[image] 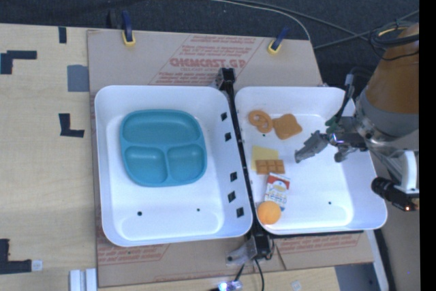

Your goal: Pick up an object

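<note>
The right bin (340, 211) holds a pretzel (259, 120), a brown toast-like piece (287, 126), a yellow waffle square (267, 160), a red and white packet (276, 189) and an orange ball (270, 213). My gripper (320, 153) hovers over the middle of the right bin, right of the waffle square and below the toast piece. Its two dark fingers are spread apart, open, with only white bin floor between them. One fingertip (301, 155) points left toward the food items.
The left bin (109, 215) carries a blue divided plate (163, 148). A black divider strip (235, 153) runs between the bins. Yellow clamps (127, 35) hold the cardboard at the back. The arm's grey and orange body (395, 92) hangs over the right bin's right rim.
</note>
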{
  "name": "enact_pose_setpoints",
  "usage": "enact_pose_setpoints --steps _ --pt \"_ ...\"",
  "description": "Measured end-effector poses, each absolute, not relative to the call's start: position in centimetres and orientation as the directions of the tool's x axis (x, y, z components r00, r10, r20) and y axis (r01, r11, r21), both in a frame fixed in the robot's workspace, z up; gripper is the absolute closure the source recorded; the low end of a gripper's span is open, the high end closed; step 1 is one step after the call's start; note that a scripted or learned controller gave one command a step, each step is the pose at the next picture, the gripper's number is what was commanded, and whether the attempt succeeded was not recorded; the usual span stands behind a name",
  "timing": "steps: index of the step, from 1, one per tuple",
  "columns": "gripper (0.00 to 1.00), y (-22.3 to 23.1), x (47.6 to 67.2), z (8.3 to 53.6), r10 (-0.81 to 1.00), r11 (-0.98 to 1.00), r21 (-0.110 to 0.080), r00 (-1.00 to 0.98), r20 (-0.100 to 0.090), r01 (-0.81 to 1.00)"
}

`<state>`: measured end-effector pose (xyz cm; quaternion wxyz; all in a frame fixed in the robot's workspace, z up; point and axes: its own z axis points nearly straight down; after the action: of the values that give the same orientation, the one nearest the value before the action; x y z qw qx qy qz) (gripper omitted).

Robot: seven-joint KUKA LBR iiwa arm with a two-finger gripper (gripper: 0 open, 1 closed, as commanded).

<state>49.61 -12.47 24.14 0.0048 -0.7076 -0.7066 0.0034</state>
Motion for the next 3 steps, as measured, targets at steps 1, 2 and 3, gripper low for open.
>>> enact_pose_setpoints --steps 1,2,3 --pt "0.0 -12.5 49.8 24.6 1.0 0.001 -0.002 -0.001 0.0 1.0" --pt "0.0 -11.8 49.5 20.1 1.0 0.001 -0.006 -0.001 0.001 1.0" --pt "0.0 -11.7 49.3 13.6 1.0 0.0 -0.009 0.0 0.001 1.0"
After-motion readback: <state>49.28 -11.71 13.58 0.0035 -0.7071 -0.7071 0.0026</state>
